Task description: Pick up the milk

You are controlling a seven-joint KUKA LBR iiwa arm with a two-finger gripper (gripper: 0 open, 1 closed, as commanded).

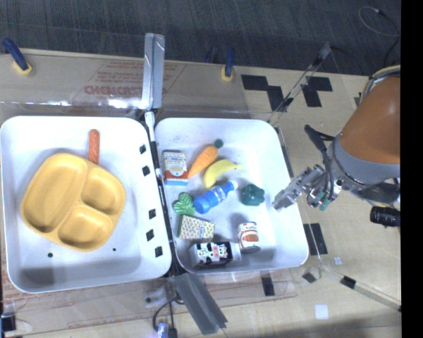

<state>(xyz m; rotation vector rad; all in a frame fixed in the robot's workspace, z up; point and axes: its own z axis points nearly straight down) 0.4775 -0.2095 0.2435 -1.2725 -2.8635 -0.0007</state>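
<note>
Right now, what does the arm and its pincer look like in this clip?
The arm enters from the right: a wide orange band over a grey rounded segment. At its end sits a small metallic grey pincer, with thin cables, some looking greenish, bundled just behind it. A dark fitting sticks out below the wrist. No legible markings.

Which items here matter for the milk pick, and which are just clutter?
Job:
milk carton, black-and-white, near edge of the right bin
gripper, over that bin's right rim

Clutter:
carrot
banana
blue bottle
small can
yellow tray
sausage
</note>
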